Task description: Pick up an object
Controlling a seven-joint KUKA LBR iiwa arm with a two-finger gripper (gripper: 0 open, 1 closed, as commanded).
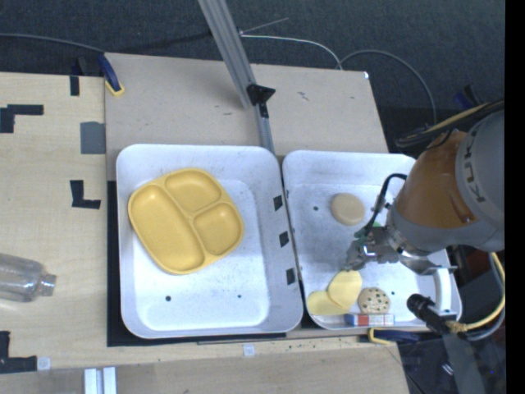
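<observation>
In the right bin (312, 179) lie a round tan piece (347, 208), two yellow pieces (344, 286) (322, 304) at the front and a speckled cookie-like disc (374, 300). My gripper (361, 255) hangs low over the right bin, just above the upper yellow piece and below the tan one. The wrist hides its fingers. Nothing visible is lifted off the bin floor.
A yellow three-compartment tray (185, 218) lies in the left bin (131, 302). A clear plastic bottle (23, 279) rests on the bench at far left. A metal pole (225, 35) slants in from the top toward the bins' divider. A red-and-blue item (373, 320) lies on the right bin's front rim.
</observation>
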